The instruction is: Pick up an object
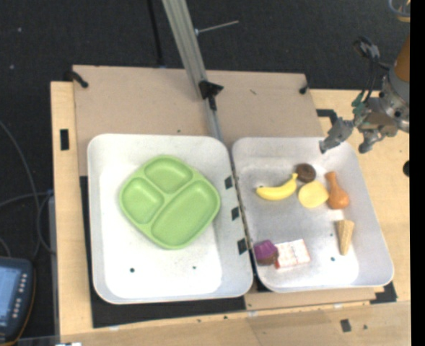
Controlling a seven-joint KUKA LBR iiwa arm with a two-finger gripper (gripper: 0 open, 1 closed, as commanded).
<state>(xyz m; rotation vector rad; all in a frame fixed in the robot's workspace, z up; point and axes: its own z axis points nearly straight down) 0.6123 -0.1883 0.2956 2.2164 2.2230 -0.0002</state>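
Seven objects in right bin, one green plate in left bin, hand spread, holding nothing.

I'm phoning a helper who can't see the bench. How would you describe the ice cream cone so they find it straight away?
Look at the right-hand white bin, the one without the green plate. Along its right side, just below the orange carrot-like toy, lies the ice cream cone. It is the only tan, tapered piece, pointing toward the bin's near edge, apart from the other toys.
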